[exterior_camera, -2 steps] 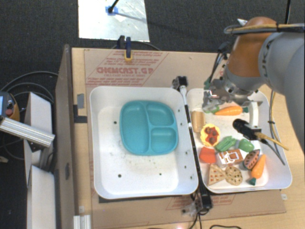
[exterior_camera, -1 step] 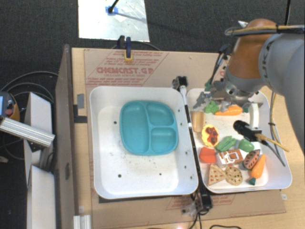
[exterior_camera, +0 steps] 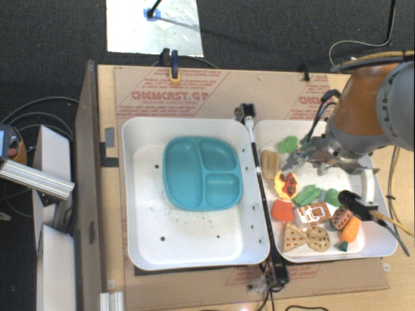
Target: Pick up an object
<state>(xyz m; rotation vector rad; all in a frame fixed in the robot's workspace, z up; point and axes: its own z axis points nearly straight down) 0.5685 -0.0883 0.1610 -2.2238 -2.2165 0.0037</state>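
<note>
The pincer [exterior_camera: 295,162] is hanging low over the upper part of the right bin [exterior_camera: 378,251], and the toy food is lying mostly below it and toward the near rim. Just to its left a tan bread roll [exterior_camera: 269,164] is lying with its long axis running up and down the bin, close along the divider. Right beneath the pincer a yellow and red piece [exterior_camera: 286,184] is sitting, and a green leafy piece [exterior_camera: 288,143] is showing just above it. Farther below are lying an orange block [exterior_camera: 282,210], a pizza wedge [exterior_camera: 294,236] pointing toward the bin's far side, a round cookie [exterior_camera: 318,238] and a carrot [exterior_camera: 351,228] slanting up to the right. The arm's grey body and orange band [exterior_camera: 363,99] are covering the bin's upper right corner. The finger ends are blurring into the clutter, so I cannot tell how wide the pincer is standing or whether it is touching anything. Well to the left, a teal divided plate [exterior_camera: 201,173] is resting in the left bin [exterior_camera: 149,238].
</note>
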